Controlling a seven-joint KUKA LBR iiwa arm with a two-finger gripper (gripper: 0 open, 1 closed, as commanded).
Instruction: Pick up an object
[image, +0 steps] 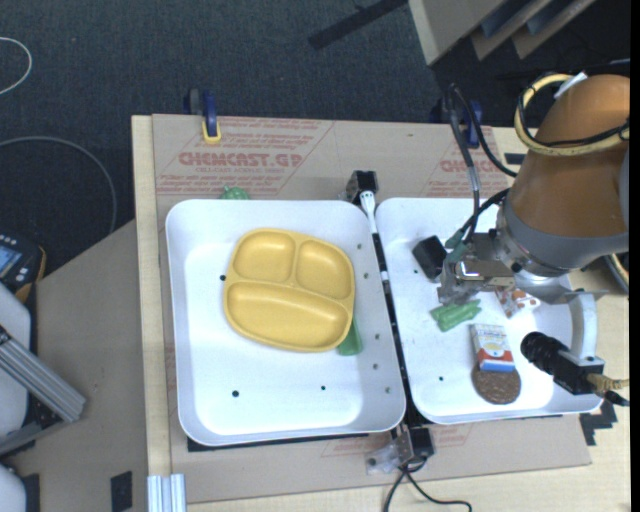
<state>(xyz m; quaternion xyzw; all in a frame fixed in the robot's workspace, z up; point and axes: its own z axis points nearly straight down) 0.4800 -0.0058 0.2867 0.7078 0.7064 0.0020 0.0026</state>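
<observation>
1. White plastic forms both shallow bins, the left bin (280, 390) and the right bin (440, 380). They sit side by side on a brown board (300, 150) with red print.
2. A yellow divided plate (290, 290) with three compartments lies in the left bin, towards its far side.
3. In the right bin, a green piece (455, 317) lies near the middle. To its right and nearer sits a small red-and-white carton (492, 345). A brown round disc (497, 385) lies touching or just beside the carton's near end.
4. A small black block (428, 255) shows left of and farther than the green piece, apart from the carton and disc.
5. A blue-and-yellow clamp (208, 115) grips the board's far edge. A black clip (362, 185) sits at the far end of the seam between the bins.
6. A green scrap (350, 342) pokes out from under the plate's near right edge, mostly hidden. Another green bit (235, 193) shows just outside the left bin's far rim, too small to identify.
7. The grey and orange arm (570, 180) covers the far right part of the right bin and is cut off by the picture's right edge.
8. Whether the black block rests on the bin floor or is raised above it cannot be told.
9. The gripper (462, 292) hangs right over the far end of the green piece, touching it or just above it. How far open it is cannot be made out, nor whether it has hold of the piece.
</observation>
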